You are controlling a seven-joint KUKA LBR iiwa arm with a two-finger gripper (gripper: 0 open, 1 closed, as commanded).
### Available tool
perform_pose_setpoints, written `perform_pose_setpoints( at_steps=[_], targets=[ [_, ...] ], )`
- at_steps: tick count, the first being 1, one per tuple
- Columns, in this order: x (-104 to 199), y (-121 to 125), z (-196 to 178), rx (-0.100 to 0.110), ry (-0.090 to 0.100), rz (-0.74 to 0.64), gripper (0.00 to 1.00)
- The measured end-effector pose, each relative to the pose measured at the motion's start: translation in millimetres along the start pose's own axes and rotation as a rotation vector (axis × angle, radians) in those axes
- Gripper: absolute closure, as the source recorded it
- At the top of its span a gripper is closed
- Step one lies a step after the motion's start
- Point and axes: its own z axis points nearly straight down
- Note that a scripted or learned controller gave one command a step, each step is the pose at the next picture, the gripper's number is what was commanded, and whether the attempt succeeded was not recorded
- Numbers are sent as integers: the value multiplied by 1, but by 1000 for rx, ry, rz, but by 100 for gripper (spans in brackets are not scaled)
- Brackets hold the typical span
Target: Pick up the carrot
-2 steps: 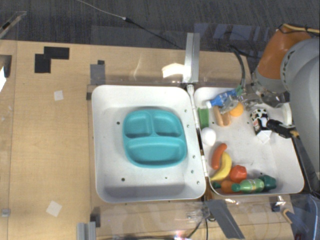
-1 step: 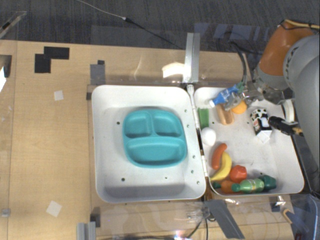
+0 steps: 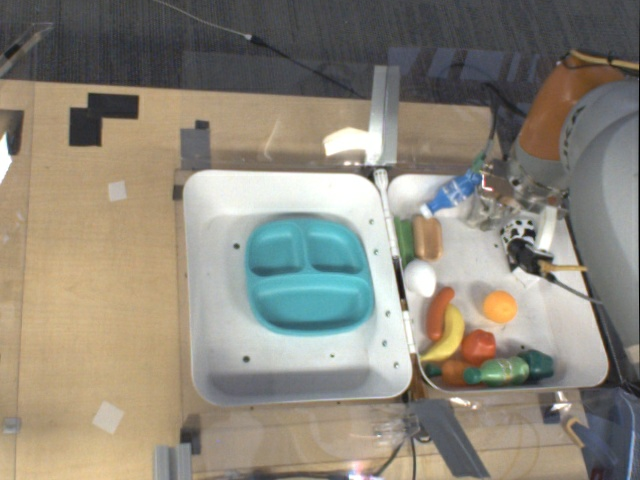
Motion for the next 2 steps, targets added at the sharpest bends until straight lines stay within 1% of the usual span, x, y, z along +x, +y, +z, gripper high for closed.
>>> perform_pose_setpoints(
  at_steps=[1, 2],
  targets=[
    [2, 0, 0, 1, 2, -2, 0],
    [4, -88, -1, -9, 0, -204, 0]
  ],
)
